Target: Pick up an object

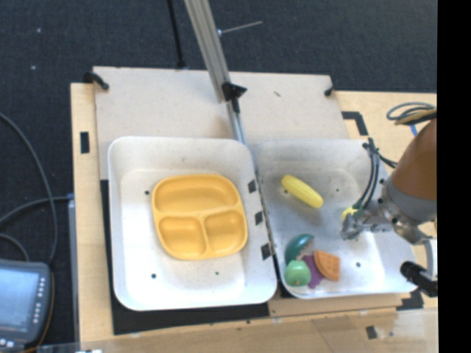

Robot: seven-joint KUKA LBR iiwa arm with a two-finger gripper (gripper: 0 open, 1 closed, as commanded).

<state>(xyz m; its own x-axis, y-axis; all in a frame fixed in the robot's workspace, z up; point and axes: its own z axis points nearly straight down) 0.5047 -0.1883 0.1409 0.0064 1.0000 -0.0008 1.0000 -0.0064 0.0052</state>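
— What is seen in the two bins?

— A yellow divided tray [199,216] is laid in the left bin [125,197], near its middle, with three compartments facing up. In the right bin [331,160] a yellow banana-shaped object [302,191] is placed towards the upper middle, lying at a slant. Near the front wall a cluster is gathered: a green round fruit [297,273], a dark teal piece [299,245] just above it, an orange piece [327,265] to the right, and a purple bit [313,274] wedged between green and orange. These four are touching or nearly so.

— And the arm?

— It is brought in from the right, its orange band [423,160] seen above the grey wrist. The gripper [355,225] is positioned low over the right side of the right bin, well apart from the banana shape and near — but not touching — the orange piece.

— Is anything held?

— Nothing is seen between the fingers. Whether they are spread or closed cannot be told; the fingertips are blurred against the bin floor.
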